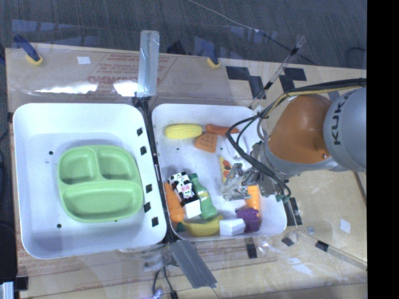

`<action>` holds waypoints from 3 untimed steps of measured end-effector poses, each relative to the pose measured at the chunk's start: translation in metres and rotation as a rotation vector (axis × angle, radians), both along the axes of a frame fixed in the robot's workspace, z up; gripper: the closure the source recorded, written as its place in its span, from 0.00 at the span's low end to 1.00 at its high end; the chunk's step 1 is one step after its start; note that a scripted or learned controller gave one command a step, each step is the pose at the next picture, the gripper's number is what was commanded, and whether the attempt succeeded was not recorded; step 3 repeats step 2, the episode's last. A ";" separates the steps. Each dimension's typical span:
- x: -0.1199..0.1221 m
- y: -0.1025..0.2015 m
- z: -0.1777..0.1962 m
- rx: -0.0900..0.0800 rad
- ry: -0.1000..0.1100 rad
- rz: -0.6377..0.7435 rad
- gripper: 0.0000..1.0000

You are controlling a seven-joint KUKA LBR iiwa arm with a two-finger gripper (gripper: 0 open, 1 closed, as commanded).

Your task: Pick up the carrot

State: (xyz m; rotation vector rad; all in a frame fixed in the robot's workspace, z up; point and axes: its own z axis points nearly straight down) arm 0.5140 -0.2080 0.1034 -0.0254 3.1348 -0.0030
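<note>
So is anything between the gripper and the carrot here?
Taking the carrot to be the long orange piece along the right bin's left wall, a black-and-white block and a green bottle lie between it and the gripper. Nothing visible lies on top of it.

Your arm [324, 136] reaches in from the right, wrist bent downward, gripper [235, 184] hanging low, pointing left.

Two white bins [37, 123] stand side by side. One green divided plate [98, 182] lies in the left bin. The right bin holds one corn cob [183, 131], two carrots [174, 202], one banana [201, 227], one green bottle [203, 199], and one purple piece [249, 217].
</note>
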 end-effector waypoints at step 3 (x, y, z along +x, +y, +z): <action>0.013 0.027 0.054 0.004 0.004 -0.715 1.00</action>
